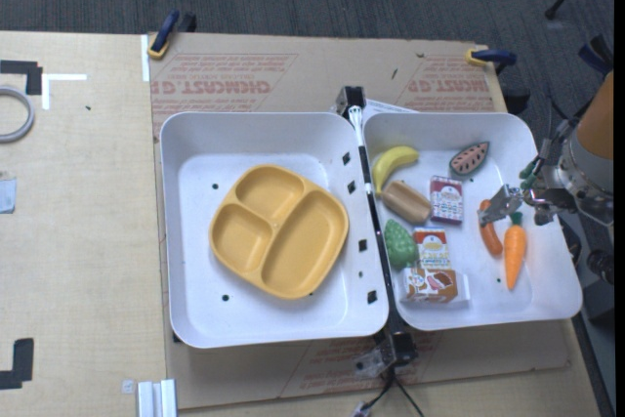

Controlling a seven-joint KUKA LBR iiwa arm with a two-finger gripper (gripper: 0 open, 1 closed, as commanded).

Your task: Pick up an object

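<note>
bins sit side by side on the bench. left bin point(186, 239) holds one thing, a yellow divided plate point(279, 229) with three compartments, lying near its middle. right bin point(557, 293) carries the food pieces: a yellow banana point(392, 162) toward the far left corner, a brown oval piece point(470, 158) toward the far edge, a hot dog point(406, 201) just beside the banana, a small red carton point(446, 200) near the middle, a green leafy piece point(398, 243) against the left wall, and two printed packets point(433, 267) toward the near edge. an orange carrot point(514, 250) lies near the right edge, beside a second orange piece point(489, 230). gripper point(516, 202) hovers at that right edge, right over the carrot's top end. its jaws are spread apart with nothing between them.
</note>
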